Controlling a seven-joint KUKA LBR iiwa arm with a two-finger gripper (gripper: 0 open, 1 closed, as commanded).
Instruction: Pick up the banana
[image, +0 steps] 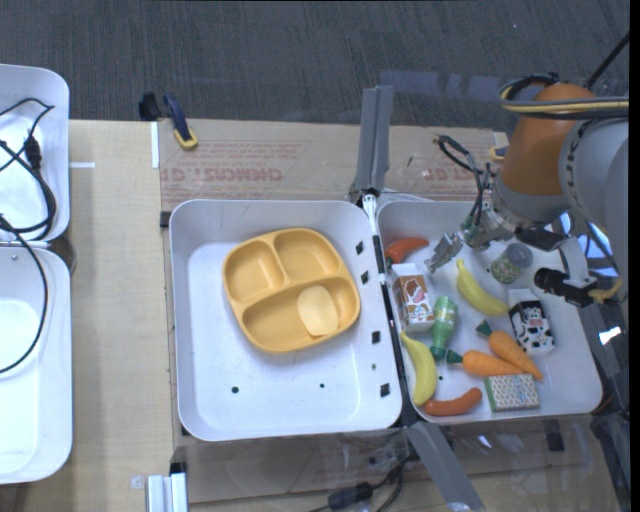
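Observation:
Two yellow bananas lie in the right bin (590, 395). One banana (478, 291) lies slantwise near the bin's middle. The other banana (422, 368) curves along the left wall, near the front. My gripper (452, 247) hangs over the back of the right bin, just up and left of the middle banana's top end. It is open, with nothing between its fingers. The grey arm with its orange band (540, 150) comes in from the upper right.
The right bin also holds a small carton (412, 299), a green bottle (441, 328), two carrots (503, 358), sausages (453, 402), a cow-print item (531, 328), a round jar (509, 265) and a sponge block (513, 392). In the left bin (200, 400) lies a yellow divided plate (290, 288).

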